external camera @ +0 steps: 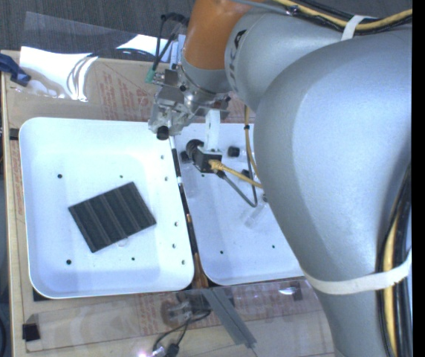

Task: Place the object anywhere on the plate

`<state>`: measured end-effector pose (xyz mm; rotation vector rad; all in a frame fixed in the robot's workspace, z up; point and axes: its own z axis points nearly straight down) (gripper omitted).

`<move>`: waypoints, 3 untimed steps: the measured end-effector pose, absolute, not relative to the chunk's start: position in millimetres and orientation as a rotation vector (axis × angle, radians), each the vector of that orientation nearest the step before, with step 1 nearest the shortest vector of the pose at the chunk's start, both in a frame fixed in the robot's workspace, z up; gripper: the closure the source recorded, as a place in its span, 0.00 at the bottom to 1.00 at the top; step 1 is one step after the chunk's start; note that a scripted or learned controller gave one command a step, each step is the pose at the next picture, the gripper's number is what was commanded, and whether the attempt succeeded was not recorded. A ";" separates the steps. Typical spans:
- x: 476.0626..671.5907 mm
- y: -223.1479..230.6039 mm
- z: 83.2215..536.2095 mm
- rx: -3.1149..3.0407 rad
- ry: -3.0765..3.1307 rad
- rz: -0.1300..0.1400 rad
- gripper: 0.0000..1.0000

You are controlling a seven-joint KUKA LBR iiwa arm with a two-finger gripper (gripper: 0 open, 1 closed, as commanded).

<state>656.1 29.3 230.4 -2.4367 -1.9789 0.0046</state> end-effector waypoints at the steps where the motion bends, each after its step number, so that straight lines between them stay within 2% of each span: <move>1: 572.7 -10.2 190.1 -2.388 -2.036 0.011 1.00; 2: 564.6 34.8 242.8 -2.414 -2.007 0.003 1.00; 3: 513.5 185.0 235.7 -2.211 -2.227 0.008 1.00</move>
